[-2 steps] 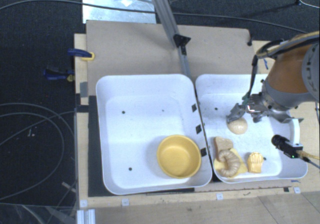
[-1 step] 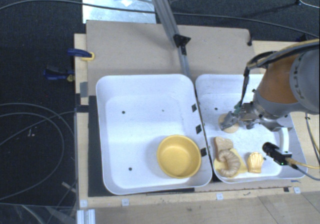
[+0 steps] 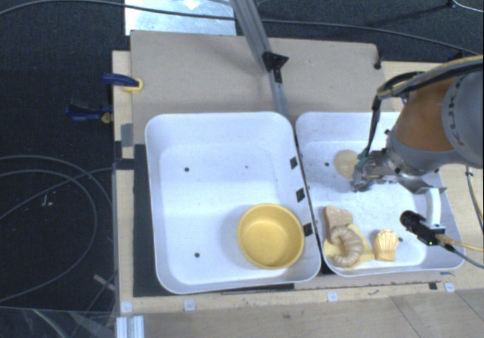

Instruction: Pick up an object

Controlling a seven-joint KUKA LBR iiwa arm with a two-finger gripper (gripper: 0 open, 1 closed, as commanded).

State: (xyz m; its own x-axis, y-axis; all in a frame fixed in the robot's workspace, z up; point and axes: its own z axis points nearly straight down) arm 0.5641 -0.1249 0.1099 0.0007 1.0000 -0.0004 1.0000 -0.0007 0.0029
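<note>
Down in the right bin [image 3: 318, 132], the fingers [image 3: 361, 180] hover just beside a pale round object [image 3: 345, 162], spread or pinching I cannot tell, so nothing's lifted and the pick remains.

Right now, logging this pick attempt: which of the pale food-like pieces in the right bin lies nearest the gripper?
The round beige piece at the gripper's upper left, almost touching it. The croissant-like piece and ridged yellow piece sit lower, near the front edge.

floor: dark carpet [image 3: 53, 41] | black cables [image 3: 45, 178] looping at left | bench: tan board [image 3: 212, 72] | blue clamp [image 3: 87, 111]
</note>
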